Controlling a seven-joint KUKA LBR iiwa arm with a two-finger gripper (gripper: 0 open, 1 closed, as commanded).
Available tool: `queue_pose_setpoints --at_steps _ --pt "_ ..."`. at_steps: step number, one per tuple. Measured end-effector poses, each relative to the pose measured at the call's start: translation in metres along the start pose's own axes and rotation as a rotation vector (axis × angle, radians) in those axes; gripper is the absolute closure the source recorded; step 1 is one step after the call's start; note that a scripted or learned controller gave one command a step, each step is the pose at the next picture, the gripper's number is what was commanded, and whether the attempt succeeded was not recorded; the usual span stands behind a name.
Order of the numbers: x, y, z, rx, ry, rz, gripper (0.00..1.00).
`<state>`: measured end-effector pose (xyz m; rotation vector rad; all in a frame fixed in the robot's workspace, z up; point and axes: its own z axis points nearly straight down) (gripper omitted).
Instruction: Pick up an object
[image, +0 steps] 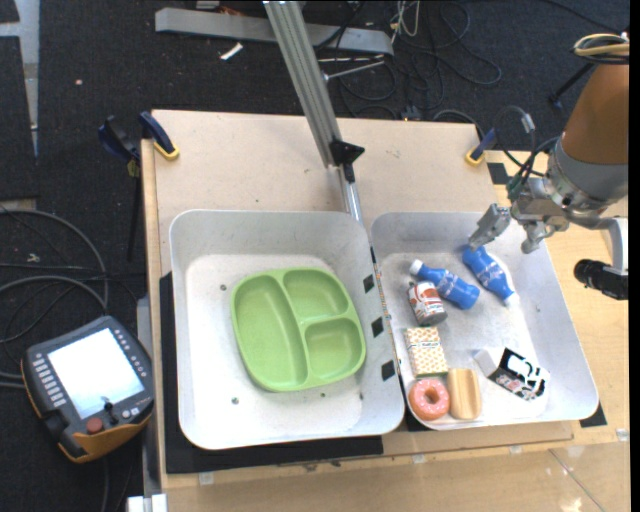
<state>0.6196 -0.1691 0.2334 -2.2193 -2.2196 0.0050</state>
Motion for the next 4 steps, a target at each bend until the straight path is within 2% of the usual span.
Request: queue_pose_setpoints --at_steps 2,3,4 --pt "-0.006 -0.005 0.091 0.001 0.0 0.001 0.0" --pt "-0.006 -0.003 0.077 -0.005 -0.001 -0.001 1.0" --pt "-0.001 0.003 0.032 -0.01 -0.001 -0.003 1.0"
